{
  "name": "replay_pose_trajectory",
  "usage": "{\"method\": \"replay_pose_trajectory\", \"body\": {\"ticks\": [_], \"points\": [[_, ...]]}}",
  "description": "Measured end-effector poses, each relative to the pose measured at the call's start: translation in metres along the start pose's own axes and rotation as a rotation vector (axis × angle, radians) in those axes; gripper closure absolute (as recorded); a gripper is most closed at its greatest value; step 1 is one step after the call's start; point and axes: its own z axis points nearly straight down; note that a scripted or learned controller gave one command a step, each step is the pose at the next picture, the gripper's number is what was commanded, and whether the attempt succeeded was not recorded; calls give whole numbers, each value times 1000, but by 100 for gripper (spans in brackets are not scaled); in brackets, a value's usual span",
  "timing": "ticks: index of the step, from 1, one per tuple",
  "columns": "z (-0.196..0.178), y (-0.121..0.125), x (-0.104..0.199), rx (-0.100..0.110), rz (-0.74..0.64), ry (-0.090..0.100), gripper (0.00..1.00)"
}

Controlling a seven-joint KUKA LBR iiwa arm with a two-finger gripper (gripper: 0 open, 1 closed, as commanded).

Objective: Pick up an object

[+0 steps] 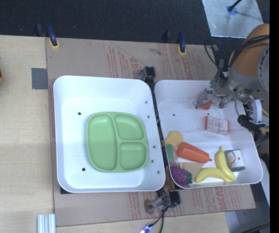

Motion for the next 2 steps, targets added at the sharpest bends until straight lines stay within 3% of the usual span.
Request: {"method": "replay_pose_trajectory", "body": {"ticks": [1,2], "points": [[-89,-27,-10,-5,3,-1,0],[0,-8,-3,1,0,0,0]]}}
